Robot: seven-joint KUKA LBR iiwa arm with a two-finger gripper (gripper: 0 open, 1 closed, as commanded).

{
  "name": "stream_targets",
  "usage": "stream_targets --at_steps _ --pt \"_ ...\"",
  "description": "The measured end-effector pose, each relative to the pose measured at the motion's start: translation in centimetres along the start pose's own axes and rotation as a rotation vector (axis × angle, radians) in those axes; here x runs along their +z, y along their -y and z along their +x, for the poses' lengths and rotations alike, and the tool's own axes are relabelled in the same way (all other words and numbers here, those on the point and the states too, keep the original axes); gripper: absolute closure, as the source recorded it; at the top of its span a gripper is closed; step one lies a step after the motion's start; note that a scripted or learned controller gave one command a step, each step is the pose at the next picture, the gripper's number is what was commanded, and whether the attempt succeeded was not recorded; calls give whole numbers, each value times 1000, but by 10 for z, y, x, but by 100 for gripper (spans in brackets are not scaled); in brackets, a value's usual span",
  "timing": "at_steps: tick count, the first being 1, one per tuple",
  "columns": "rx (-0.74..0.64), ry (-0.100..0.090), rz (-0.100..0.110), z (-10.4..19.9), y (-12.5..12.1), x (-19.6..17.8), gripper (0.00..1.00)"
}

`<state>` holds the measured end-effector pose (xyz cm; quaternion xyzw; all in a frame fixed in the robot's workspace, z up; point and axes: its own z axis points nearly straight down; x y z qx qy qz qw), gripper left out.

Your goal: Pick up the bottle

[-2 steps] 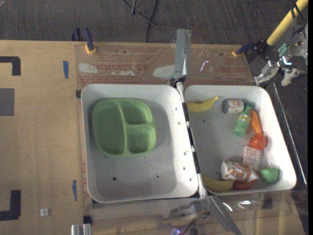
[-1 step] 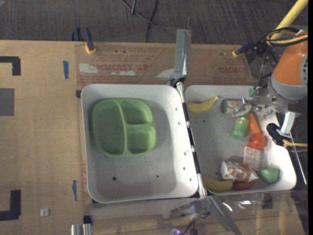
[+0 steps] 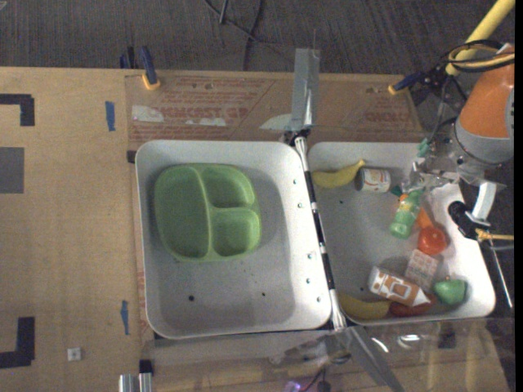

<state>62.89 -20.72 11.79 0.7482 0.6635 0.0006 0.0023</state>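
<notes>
A small green bottle (image 3: 403, 216) lies in the right bin (image 3: 359, 243), toward its back right, with its top pointing toward the far right. My gripper (image 3: 426, 175) hangs at the end of the grey arm with the orange band (image 3: 489, 109), just above and to the right of the bottle's top end. The wrist's metal parts hide where gripper and bottle meet, so I cannot tell if they touch.
Around the bottle lie an orange cup (image 3: 432, 239), a small can (image 3: 375, 180), a banana (image 3: 337, 175), two cartons (image 3: 398, 287), a green fruit (image 3: 450, 291) and a second banana (image 3: 364, 306). The left bin (image 3: 163, 300) holds a green divided plate (image 3: 207, 211).
</notes>
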Motion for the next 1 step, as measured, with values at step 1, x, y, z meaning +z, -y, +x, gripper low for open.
stream_targets --at_steps 1 --pt "53 -1 2 43 -34 -103 100"
